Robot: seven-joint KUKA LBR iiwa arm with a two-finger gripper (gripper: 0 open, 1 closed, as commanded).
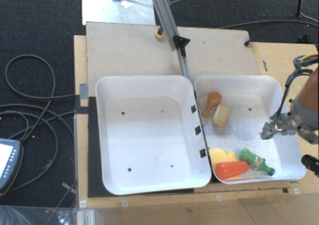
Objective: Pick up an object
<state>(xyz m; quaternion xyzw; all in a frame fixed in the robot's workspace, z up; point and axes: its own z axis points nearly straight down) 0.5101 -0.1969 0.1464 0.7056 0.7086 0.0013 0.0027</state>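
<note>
Objects for the picking task are gathered in the right bin [271,85], while the left bin [144,134] is seen with only its bare floor. This arrangement is probably made so that a thing can be lifted from one bin and put down in the other. A brown drumstick-shaped toy [212,103] is leaned at the dividing wall near the back, and a beige block [221,115] is touching it on its front side. At the front wall of the same bin three more things are crowded together: a yellow piece [223,155], an orange-red carrot-like piece [231,169] lying just in front of it, and a green bottle [256,162] laid on its side to the right of them. Because these three are pressed against each other and against the wall, a clean grasp there is judged to be harder than on the beige block, which has more free floor around it.

The tool [271,130] is seen at the right side of the right bin, low over its floor, well apart from the beige block and near, but not over, the green bottle. Nothing is seen between its parts and no object is touched by it. Whether it is released or clenched cannot be told, since it is small and blurred. No object is yet picked.
</note>
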